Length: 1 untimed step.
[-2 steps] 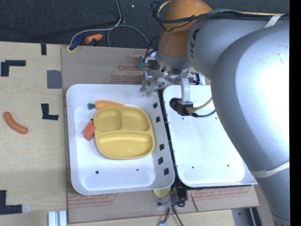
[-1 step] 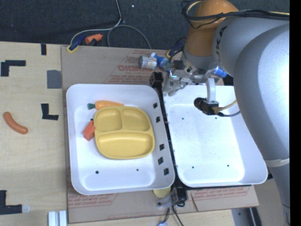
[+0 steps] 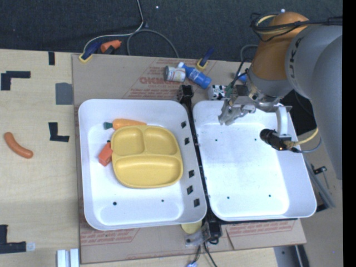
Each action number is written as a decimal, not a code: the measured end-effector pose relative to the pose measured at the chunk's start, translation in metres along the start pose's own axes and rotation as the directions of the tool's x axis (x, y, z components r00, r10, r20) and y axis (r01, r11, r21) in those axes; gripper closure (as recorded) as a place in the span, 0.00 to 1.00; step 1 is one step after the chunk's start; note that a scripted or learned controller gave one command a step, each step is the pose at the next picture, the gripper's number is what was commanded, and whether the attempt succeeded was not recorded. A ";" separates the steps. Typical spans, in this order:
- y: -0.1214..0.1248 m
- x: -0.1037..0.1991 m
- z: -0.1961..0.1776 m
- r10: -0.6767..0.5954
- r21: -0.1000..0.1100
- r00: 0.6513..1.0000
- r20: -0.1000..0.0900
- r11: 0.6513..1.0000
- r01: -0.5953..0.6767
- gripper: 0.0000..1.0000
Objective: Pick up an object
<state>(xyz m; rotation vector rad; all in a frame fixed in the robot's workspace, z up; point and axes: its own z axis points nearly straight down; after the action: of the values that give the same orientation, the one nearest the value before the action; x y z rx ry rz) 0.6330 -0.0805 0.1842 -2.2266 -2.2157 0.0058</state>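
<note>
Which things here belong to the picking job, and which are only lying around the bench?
For the job:
gripper, over the right bin
yellow divided plate in the left bin
carrot
orange piece

Lying about:
sausage on the bench
blue-and-white bottle
orange clamp

sausage [image 3: 18,145] on bench; bottle [image 3: 189,74] behind bins.

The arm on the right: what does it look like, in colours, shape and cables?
The arm is thick, rounded and grey, with an orange band above the wrist. Thin black cables loop around the band. The tool is small, of grey metal, with a black part beside it.
</note>
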 end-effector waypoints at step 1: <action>-0.049 0.061 0.000 -0.008 0.001 1.000 -0.003 1.000 0.008 1.00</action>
<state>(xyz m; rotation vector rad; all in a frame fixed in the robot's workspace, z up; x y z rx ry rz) 0.5843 -0.0196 0.1840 -2.2154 -2.2227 0.0036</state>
